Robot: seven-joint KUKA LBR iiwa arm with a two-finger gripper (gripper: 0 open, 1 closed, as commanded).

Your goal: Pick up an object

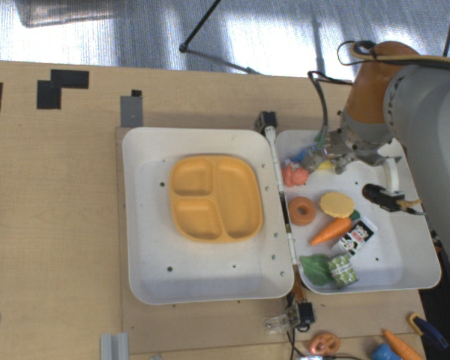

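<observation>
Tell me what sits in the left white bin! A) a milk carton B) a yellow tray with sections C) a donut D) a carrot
B: the yellow tray with sections lies alone in the left white bin, while the carrot and donut lie in the right bin.

Grey rounded arm point(427, 118), bulky and smooth-shelled, with orange band point(375, 81) above wrist. Black cables point(320, 96) looped around band and running down toward wrist. Metallic silver claw point(334, 154) assembly at tip, small blocky parts, detail too blurred to resolve.
</observation>
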